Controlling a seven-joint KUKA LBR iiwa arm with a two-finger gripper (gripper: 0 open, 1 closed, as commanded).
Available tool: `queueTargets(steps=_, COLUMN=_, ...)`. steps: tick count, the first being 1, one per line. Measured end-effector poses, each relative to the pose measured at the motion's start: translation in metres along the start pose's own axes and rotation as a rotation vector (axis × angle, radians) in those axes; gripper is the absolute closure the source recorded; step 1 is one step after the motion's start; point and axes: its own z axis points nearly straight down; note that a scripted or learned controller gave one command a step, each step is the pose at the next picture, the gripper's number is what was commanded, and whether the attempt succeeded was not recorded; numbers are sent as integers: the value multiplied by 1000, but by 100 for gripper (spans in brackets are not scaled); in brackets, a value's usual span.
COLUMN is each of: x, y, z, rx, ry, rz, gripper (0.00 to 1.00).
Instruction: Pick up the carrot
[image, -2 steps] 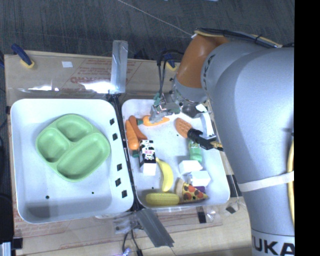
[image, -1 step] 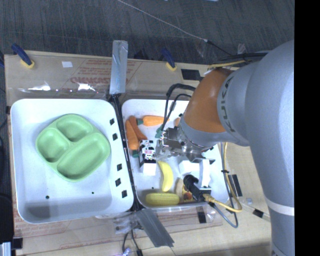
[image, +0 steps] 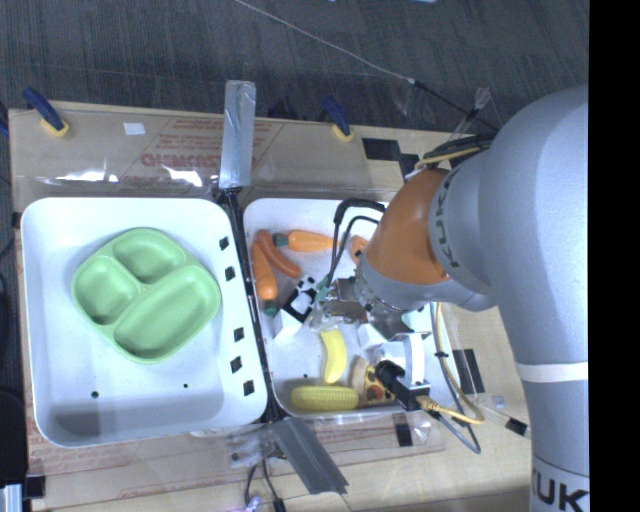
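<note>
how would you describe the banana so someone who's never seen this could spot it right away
Look in the right white bin, the one the arm reaches into, not the one holding the green plate. Toward its near end, just above the corn cob lying along the front wall, sits the banana: small, curved, plain yellow and smooth, unlike the knobbly corn or the orange carrots.

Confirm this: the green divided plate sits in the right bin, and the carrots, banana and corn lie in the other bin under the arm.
Wrong on the bin. The camera view shows the green divided plate in the left bin; the carrots, banana and corn lie in the right bin under the arm.
</note>
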Motion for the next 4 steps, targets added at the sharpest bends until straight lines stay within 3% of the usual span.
queueTargets(steps=1, x=-1, y=0, z=0, rx=0, ry=-2, rz=1, gripper=0)
queueTargets(steps=2, x=-57, y=32, z=-47, rx=-3, ry=-2, rz=29, gripper=0)
queueTargets(steps=3, x=-53, y=97, z=23, rx=3, ry=-1, rz=295, gripper=0)
queueTargets(steps=4, x=11, y=102, z=22, rx=2, ry=0, rz=531, gripper=0)
